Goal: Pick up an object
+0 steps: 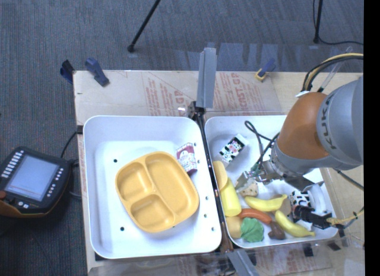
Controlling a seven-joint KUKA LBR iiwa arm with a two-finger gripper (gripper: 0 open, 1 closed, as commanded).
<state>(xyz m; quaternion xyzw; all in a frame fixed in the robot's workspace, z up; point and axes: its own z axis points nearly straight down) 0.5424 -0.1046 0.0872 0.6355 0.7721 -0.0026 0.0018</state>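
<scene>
- Nearest my view, along the lower edge of the right bin (pixel 268 119), lie a green toy (pixel 252 230), a carrot (pixel 256 215) and two bananas (pixel 265 203); all crowded together, any of them a candidate to pick
- The gripper (pixel 254 177) sits low at centre right over that pile, beside a yellow bottle (pixel 228 196); I cannot tell how it is set
- A cow-print carton (pixel 233 148) lies apart, upper in that bin; I judge it the easier target
- The left bin (pixel 104 127) carries a yellow divided tray (pixel 155 190) and a small red packet (pixel 187 157)
</scene>
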